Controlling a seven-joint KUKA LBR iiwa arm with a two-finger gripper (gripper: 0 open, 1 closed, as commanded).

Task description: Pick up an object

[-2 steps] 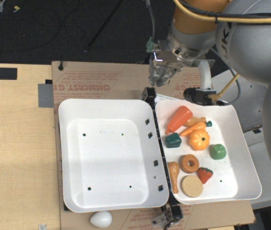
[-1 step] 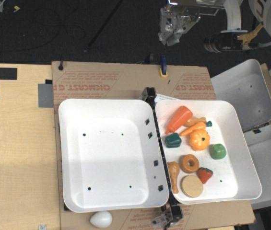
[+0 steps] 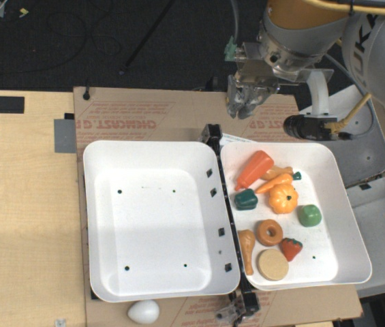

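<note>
I judge this the approach step: the grey two-finger gripper (image 3: 242,109) hangs above the far edge of the right shallow white bin (image 3: 339,176), carrying nothing, so next it must descend onto the nearby orange plastic carrot (image 3: 254,167).

bench (image 3: 22,203) — two bins (image 3: 151,278), white egg (image 3: 143,311)

2 white bins (image 3: 97,162), cardboard sheet (image 3: 144,111), white egg (image 3: 143,311)
</note>
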